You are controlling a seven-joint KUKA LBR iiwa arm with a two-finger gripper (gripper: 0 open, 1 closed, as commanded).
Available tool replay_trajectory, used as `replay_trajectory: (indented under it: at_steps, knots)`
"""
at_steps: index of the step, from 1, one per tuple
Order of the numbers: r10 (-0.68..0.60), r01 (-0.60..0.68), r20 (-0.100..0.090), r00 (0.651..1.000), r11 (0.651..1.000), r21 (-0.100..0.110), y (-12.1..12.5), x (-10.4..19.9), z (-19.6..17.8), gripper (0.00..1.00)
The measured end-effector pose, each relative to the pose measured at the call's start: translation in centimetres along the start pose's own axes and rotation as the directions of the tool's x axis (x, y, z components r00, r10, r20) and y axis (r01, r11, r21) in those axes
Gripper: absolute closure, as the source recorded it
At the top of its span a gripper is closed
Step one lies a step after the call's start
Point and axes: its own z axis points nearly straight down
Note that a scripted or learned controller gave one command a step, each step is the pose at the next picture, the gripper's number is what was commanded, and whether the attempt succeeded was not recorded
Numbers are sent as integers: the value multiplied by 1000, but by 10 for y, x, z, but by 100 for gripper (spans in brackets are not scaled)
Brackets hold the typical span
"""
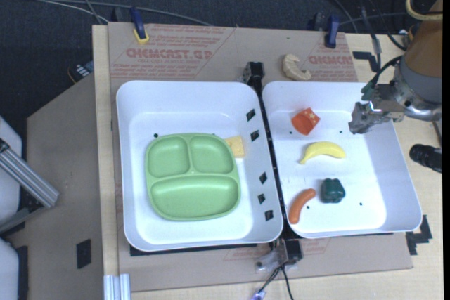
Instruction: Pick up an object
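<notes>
The right bin (380,211) holds a red block (305,121), a yellow banana (323,151), a dark green pepper-like piece (332,191) and an orange-red sausage (301,205). My gripper (360,121) hangs over the bin's upper right part, to the right of the red block and above the banana, apart from both. Nothing shows between its fingers. In the left bin (133,151) lies a green divided plate (193,176) with a small yellow piece (235,146) at its upper right corner.
A beige curved piece (296,67) lies on the cardboard behind the right bin. Blue clamps (140,30) (332,31) hold the board's back edge. Black clips (256,154) run along the divider between the bins. Cables trail over the dark floor behind.
</notes>
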Motion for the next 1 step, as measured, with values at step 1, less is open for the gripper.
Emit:
replay_trajectory:
  at_steps: [1]
  knots:
    - [1, -1, 0, 1000, 1000, 1, 1, 0, -54, 100]
